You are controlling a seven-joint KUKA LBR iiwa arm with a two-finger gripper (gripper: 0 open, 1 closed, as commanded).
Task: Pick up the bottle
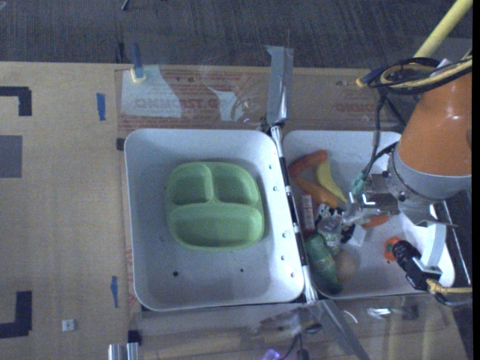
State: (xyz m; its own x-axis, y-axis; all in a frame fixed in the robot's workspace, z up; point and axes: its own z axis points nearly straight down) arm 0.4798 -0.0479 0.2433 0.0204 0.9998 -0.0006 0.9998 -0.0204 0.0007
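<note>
My orange band [442, 126] rides highest, closest to the lens, at 2 o'clock from my fingers [346, 217]. They hang low in the right bin [375, 285] among the clutter. Whether they are spread or pinched together I cannot tell, because metal and jumble blur into one there, and I see nothing clearly held.

What I take for the bottle [321, 255] is dark green and lies on its side just beside them at 7 o'clock, along the bin's left wall. A brownish round lump [347, 265] sits against it at 6 o'clock. A small orange bit [391, 244] lies at 4 o'clock. A yellow banana [328, 180] lies at 11 o'clock, with an orange carrot-like piece [307, 163] beyond it. Well apart at 9 o'clock, the left bin [150, 261] holds a green divided plate [216, 205].

My worry is the crowding. The bottle is hemmed in between the wall and the lump, so I could strike the wall or close on a neighbour instead. Its rounded side could also squirt out of a pinch that lands off-centre.

The bottle looks smooth and slightly glossy, probably plastic. The banana and the carrot-like piece look like moulded toy food. The bins are hard, white and round-cornered, and the plate is matte with three shallow wells.
</note>
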